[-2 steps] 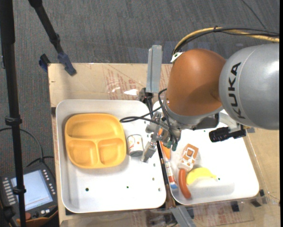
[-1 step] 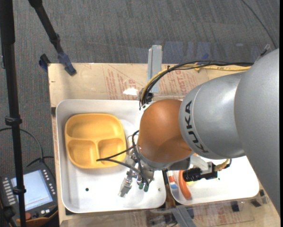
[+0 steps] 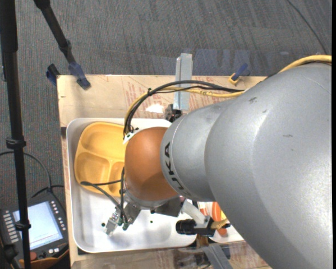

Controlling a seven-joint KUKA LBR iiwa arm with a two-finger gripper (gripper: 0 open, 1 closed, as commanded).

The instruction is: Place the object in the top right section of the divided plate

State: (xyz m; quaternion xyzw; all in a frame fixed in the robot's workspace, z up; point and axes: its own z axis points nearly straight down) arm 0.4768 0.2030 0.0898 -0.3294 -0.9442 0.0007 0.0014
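Camera view: the grey arm (image 3: 257, 161) takes up most of the right side, its orange band (image 3: 148, 164) hanging over the middle of the bench (image 3: 100, 91) and covering much of what lies below. Under it sits the left white bin (image 3: 78, 217) (the other bin is almost wholly behind the arm, so its contents cannot be made out). Inside the left bin, toward its far end, lies the yellow divided plate (image 3: 97, 156), flat on the bin floor; its right part is hidden by the orange band, and the sections that can be seen hold nothing. The near half of the bin floor is bare white apart from a few small dark specks.

The gripper (image 3: 114, 222) reaches down over that near half, well apart from the plate. Whether its claw is spread or pressed together cannot be told at this size, and the object to be placed cannot be picked out. To the right of the bin, an orange-red thing (image 3: 219, 210) peeks out beside the arm; what it is cannot be told.
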